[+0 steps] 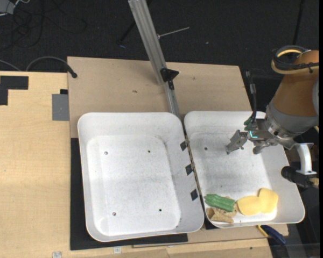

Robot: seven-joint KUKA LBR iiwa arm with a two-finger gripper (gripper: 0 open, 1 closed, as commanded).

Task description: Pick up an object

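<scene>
My gripper (246,146) hangs over the upper right part of the right bin (226,168), with its two grey fingers spread apart and nothing between them. The objects lie well below it, along the bin's near edge: a green object (220,201), a yellow object (258,202) to its right, and a small tan object (222,215) beneath the green one. The arm's grey and orange wrist (293,90) rises at the right of the view.
The left bin (132,173) sits beside the right one, with black clips (189,168) along the shared edge. A metal rail (151,47) slants up from the bins' far side. A light wooden board (27,155) lies to the left.
</scene>
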